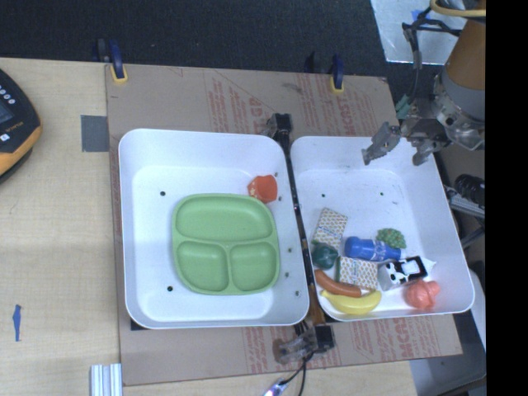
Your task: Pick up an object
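Observation:
My gripper hangs over the far right part of the right bin, its two fingers spread apart with nothing between them. Below it, at the bin's near end, lies a pile of toys: a blue bottle, a green broccoli piece, a black-and-white cow, a pink-orange lump, a banana, a hot dog, a dark green piece and patterned packets. The gripper is well apart from them all.
The left bin holds a green divided plate and an orange-red toy by its right wall. A yellow-black device sits at the bench's left edge. Clamps hold the cardboard at the back.

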{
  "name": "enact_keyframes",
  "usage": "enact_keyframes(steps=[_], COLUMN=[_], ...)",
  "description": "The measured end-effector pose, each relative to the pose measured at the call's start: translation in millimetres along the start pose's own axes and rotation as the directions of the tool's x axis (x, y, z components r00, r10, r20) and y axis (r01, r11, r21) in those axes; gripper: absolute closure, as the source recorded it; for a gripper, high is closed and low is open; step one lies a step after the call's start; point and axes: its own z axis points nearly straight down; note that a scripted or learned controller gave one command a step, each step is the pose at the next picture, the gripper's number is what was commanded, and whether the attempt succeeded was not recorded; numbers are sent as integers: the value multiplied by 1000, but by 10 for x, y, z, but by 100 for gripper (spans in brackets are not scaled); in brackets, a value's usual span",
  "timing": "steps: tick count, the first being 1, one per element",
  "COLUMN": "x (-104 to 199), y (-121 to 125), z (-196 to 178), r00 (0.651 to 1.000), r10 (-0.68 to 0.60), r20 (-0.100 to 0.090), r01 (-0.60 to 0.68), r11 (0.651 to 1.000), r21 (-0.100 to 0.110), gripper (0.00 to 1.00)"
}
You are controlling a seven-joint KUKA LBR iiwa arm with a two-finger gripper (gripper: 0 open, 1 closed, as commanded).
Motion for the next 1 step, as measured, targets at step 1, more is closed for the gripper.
enact_keyframes(steps=[1], x=[58], y=[-127], z=[1100], r00=[1000], r10=[1], r20=[0], r01=[-1], r11=[1000], r21=[2], gripper=[0])
